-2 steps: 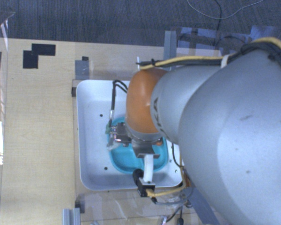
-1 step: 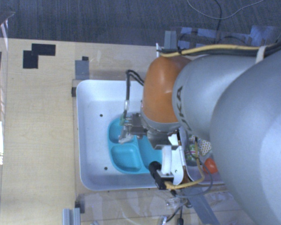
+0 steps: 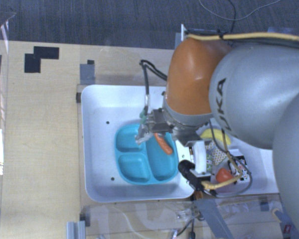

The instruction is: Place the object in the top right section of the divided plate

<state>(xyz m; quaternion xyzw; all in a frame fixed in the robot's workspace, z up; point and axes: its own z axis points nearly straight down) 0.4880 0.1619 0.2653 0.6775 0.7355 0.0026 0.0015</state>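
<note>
A blue divided plate [image 3: 135,169] lies in the left white bin [image 3: 97,133]. A small orange carrot-shaped object [image 3: 163,144] rests tilted at the upper end of the plate's long right section. My gripper [image 3: 148,130] hangs over the plate's top edge, just up and left of the orange object and very close to it. The view does not show whether they touch. The arm's orange band and grey wrist hide the bin's upper right corner and the plate's far rim.
The right bin [image 3: 261,180], mostly hidden under the arm, holds a yellow object [image 3: 213,133], a red object [image 3: 223,175] and a patterned item [image 3: 218,156]. Cables [image 3: 209,183] trail over the wall between the bins. Bare white floor lies left of the plate.
</note>
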